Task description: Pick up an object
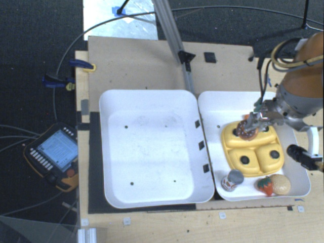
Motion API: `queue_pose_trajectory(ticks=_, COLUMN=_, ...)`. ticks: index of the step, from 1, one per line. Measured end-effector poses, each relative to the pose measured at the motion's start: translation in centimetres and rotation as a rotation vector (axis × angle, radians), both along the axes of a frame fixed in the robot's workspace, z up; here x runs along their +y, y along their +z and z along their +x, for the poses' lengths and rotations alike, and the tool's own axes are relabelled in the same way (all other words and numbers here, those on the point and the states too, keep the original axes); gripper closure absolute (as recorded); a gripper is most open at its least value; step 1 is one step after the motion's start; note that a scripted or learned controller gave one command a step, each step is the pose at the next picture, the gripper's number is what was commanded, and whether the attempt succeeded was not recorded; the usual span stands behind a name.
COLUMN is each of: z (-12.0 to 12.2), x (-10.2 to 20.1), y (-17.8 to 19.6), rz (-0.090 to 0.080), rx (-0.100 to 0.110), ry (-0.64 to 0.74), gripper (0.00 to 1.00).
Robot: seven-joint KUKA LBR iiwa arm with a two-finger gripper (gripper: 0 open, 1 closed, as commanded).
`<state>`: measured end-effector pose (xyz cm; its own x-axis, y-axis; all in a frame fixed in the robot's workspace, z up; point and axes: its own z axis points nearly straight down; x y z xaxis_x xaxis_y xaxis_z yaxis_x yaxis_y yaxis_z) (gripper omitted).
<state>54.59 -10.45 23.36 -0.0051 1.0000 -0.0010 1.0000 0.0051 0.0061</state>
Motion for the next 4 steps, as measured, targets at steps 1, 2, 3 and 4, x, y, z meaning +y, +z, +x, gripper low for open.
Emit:
queue_pose_trajectory(ticks=1, z=-0.6, x=5.0, y=-1.1, rz=0.003, rx=0.006, ry=0.004, gripper=1.00)
queue_pose_trajectory(ticks=2, z=-2.3, x=9.8, y=-0.5, rz=0.003, rx=0.006, ry=0.004, gripper=1.00)
queue_pose_trajectory(ticks=3, z=-3.6, x=15.0, y=0.3, rz=0.003, rx=0.005, ry=0.006, gripper=1.00)
queue_pose_trajectory(ticks=4, z=-4.1, x=21.4, y=-0.4, rz=0.003, rx=0.005, ry=0.006, gripper=1.00)
